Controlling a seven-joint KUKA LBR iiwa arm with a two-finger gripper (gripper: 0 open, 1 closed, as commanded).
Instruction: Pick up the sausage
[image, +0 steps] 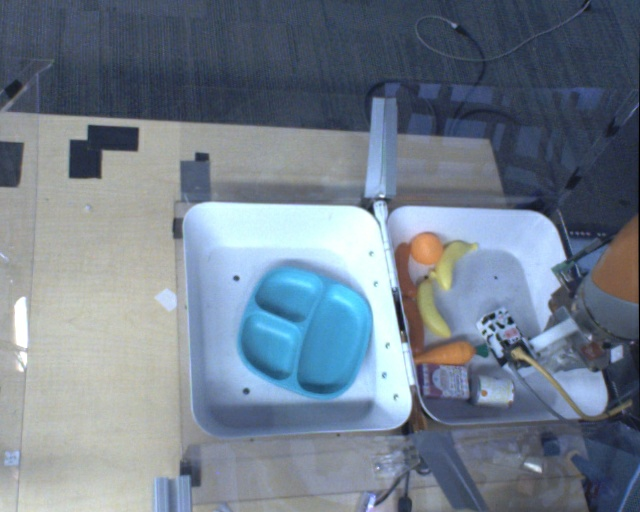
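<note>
Over in the right bin (530, 225), the sausage (404, 285) is lying lengthwise, pressing right up against the left wall, and that is making this a tricky pick. A banana (437, 300) is sitting just beside it on the open flank, an orange ball (427, 247) is crowding its top end, and a carrot (446, 352) is lying crosswise near its bottom end.

The gripper (556, 343) is hanging over the far right side of that same bin, well apart from the target, with the grey arm (612, 285) reaching in behind it. I'm not able to tell from this angle whether it's open or closed. With that much bin between them, I'm judging the pick as not yet begun.

Here's what I'm worrying about. Coming down tight on that wall is risking a knock against the rim, and that could stop the descent short. Aiming a touch too far inward is likely catching the banana instead, or both together. The sausage is looking smooth and round, so an off-centre squeeze could be sending it rolling or sliding out. Crossing low over the bin is also risking a bump on the white can (493, 390) and the dark red packet (443, 381) near the front.
</note>
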